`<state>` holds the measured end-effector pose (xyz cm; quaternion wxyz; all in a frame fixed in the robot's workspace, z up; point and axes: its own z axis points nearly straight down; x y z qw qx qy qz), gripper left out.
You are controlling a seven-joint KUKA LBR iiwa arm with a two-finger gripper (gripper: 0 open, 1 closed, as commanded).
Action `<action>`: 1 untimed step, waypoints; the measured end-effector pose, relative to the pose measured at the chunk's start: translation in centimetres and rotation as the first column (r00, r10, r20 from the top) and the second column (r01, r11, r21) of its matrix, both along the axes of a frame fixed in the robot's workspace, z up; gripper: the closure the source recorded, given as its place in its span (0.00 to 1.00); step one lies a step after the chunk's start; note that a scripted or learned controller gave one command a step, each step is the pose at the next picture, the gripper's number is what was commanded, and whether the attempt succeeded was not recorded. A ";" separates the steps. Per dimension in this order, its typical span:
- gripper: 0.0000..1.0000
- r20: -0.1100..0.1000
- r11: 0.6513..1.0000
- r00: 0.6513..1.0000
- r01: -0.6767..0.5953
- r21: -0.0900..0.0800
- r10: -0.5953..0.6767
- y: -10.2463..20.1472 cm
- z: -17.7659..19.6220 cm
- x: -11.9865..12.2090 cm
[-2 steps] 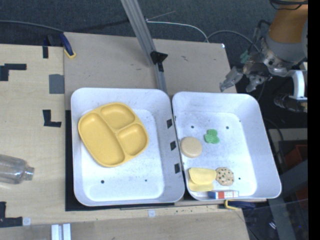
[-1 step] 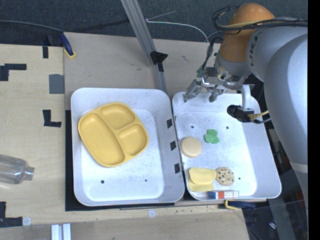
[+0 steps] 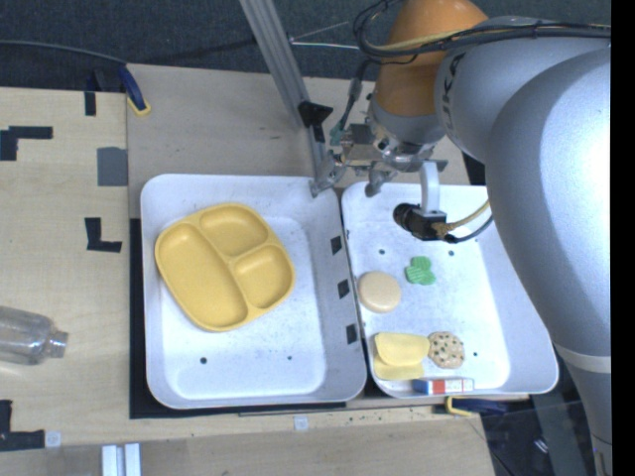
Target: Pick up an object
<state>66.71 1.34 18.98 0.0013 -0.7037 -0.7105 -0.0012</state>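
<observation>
Yellow block (image 3: 399,354) is lying flat at the right bin's (image 3: 491,296) near edge, long axis running left-right, touching a chocolate-chip cookie (image 3: 446,348). A round tan piece (image 3: 379,292) and green piece (image 3: 421,271) are sitting just beyond. The left bin (image 3: 169,360) is holding a yellow divided plate (image 3: 224,265). Table (image 3: 60,266) is pale wood. Claw (image 3: 352,172) is hovering over the bins' far edge, well apart from the block; cannot tell its spread.

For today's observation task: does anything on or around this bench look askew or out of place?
A clear bottle lies on its side on the bench, left of the bins. The yellow plate sits skewed in the left bin. Nothing looks spilled.
</observation>
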 end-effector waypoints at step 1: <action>0.00 -0.002 1.000 1.000 0.007 -0.003 -0.007 -0.6 -0.2 0.0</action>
